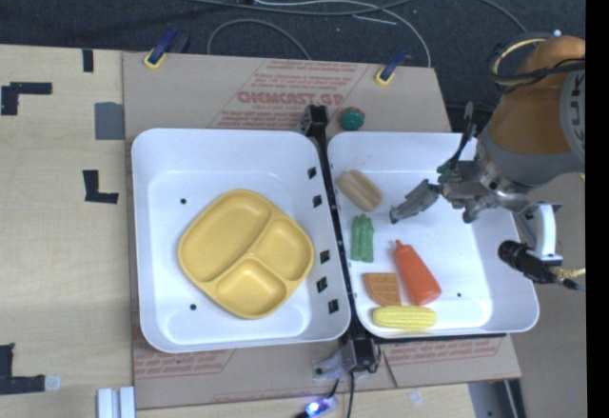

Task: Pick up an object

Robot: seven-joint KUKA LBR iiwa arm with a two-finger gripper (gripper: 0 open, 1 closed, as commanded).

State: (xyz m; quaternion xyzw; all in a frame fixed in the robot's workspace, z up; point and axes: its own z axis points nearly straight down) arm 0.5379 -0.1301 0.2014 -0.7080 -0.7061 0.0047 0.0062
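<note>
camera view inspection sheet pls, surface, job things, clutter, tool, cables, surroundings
surface: two shallow white bins side by side, left bin and right bin, on brown cardboard on a wooden bench.
job's things: in the right bin, a tan bread roll, green piece, orange-red bottle, waffle piece and corn cob; a yellow divided plate lies in the left bin.
clutter: small teal item on the cardboard behind the bins.
grippers: tool hangs over the right bin, right of the roll, nothing between its fingers.
cables: black cables run across the dark floor behind the bench.
surroundings: blue-yellow clamps on the cardboard's rear edge.
</note>
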